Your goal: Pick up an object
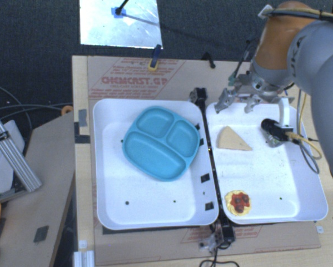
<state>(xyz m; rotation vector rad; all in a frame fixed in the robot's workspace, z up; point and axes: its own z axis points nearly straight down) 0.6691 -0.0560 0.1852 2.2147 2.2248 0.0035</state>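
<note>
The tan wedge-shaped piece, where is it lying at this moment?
The tan wedge lies in the right bin, near its far end, close to the divider, below the pincer.

Two white bins (155,218) sit side by side on the counter (138,79). One blue divided plate (162,142) lies in the left bin. The right bin holds two items: one tan wedge (232,139) and one small round pizza piece (238,202). One robot arm (316,54) reaches in, with one pincer (237,99).

Smooth matt blue plastic plate (162,143), 2 glossy white plastic bins (113,204), perhaps cardboard bench (135,79)
</note>
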